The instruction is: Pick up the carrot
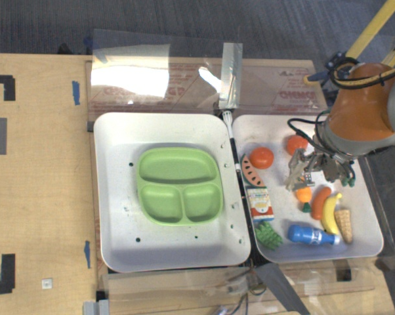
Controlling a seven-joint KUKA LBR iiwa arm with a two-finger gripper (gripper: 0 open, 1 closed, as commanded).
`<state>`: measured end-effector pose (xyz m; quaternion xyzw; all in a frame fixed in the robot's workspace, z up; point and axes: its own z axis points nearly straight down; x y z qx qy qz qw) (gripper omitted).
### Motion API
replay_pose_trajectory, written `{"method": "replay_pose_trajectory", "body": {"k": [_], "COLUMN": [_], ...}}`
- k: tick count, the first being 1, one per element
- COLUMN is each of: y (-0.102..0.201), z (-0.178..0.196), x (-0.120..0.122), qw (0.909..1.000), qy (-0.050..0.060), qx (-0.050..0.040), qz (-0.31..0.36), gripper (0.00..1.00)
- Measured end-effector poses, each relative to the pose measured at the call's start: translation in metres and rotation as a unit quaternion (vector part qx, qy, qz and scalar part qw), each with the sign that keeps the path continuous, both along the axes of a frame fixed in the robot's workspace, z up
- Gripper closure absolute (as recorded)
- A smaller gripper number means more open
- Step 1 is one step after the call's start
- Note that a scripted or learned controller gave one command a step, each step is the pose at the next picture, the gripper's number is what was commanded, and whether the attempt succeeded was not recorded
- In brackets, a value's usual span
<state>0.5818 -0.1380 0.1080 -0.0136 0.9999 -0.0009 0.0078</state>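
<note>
The carrot (304, 194) is a small orange piece with a green end, lying in the right bin (371, 241) between the juice carton and a red-orange sausage-like toy (321, 199). My gripper (310, 173) hangs low over the right bin, just behind the carrot and partly over its far end. The grey arm with its orange band (361, 113) reaches in from the right. I see nothing lifted off the bin floor.
The right bin also holds two orange round toys (262, 157) (296, 143), a watermelon slice (249, 170), a juice carton (258, 202), a green toy (270, 235), a blue bottle (312, 235), a banana (330, 214) and a cone (344, 223). A green divided plate (180, 184) sits in the left bin (112, 195).
</note>
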Motion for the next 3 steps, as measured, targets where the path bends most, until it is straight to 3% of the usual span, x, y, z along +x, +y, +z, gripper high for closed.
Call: {"method": "replay_pose_trajectory", "body": {"k": [1, 2, 3], "y": [0.001, 0.0, 0.0], "z": [-0.016, 0.174, 0.17], "x": [-0.089, -0.085, -0.087], "qw": [0.9966, 0.996, 0.996], "qy": [-0.001, 0.0, 0.004], "qx": [-0.0017, -0.0021, -0.0004], "qz": [0.082, 0.09, 0.09], "gripper": [1.0, 1.0, 0.0]}}
